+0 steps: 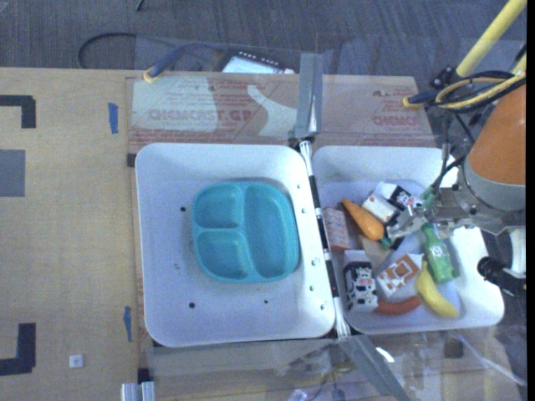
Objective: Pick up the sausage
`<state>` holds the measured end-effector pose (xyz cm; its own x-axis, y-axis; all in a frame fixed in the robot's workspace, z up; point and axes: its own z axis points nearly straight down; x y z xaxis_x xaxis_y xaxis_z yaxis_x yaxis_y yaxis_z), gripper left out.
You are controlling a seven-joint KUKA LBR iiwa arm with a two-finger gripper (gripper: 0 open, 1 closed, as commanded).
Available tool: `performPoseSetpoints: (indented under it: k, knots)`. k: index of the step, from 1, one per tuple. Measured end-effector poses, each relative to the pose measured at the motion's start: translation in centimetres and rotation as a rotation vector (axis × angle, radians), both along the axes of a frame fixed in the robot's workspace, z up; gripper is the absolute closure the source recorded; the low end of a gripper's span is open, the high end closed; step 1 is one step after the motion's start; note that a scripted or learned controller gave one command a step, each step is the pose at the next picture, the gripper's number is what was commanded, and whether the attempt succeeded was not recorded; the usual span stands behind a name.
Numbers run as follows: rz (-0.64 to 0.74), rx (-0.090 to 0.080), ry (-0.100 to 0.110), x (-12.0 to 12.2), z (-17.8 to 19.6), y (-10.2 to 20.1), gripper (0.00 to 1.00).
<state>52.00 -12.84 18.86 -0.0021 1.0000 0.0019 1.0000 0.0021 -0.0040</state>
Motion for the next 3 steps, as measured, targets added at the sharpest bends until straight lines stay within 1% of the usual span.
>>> performPoseSetpoints:
  k: [1, 2, 3]
  knots:
    - [-0.073, 0.003, -0.011, -2.7, -9.3, -2.8, 0.00]
    - [-0.217, -0.003, -0.014, -3.7, -10.1, -0.3, 0.00]
    - [-0.426, -0.003, -0.014, -2.8, -10.1, 1.9, 0.00]
